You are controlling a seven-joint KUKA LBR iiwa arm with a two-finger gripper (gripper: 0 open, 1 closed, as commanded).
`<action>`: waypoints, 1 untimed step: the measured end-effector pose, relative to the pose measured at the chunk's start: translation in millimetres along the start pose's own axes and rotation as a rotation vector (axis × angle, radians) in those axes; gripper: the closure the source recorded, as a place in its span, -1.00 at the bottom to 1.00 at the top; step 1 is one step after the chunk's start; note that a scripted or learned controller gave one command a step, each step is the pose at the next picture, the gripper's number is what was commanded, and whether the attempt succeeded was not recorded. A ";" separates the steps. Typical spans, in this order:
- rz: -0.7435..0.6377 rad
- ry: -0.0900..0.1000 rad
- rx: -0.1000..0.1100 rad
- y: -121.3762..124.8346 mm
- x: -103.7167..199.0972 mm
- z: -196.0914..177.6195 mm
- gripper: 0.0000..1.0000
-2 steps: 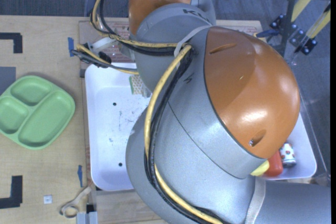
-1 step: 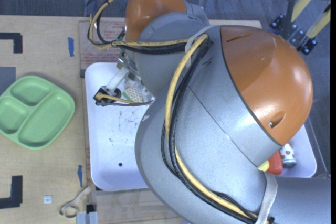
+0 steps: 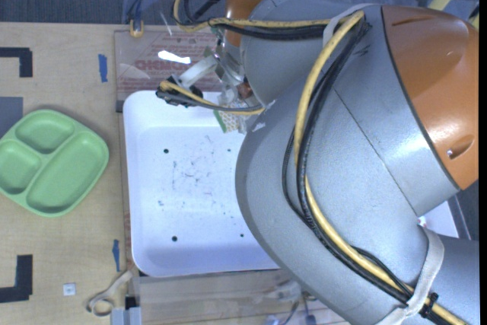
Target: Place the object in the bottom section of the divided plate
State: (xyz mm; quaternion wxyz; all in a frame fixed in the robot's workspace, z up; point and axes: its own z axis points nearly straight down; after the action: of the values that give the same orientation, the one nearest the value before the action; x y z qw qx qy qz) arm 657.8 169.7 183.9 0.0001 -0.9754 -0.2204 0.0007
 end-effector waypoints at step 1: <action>-0.111 -0.004 0.002 -17.8 -21.3 -14.6 1.00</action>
State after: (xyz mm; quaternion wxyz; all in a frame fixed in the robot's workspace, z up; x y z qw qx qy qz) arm 630.9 176.6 198.6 0.0006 -0.9616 -0.2743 0.0029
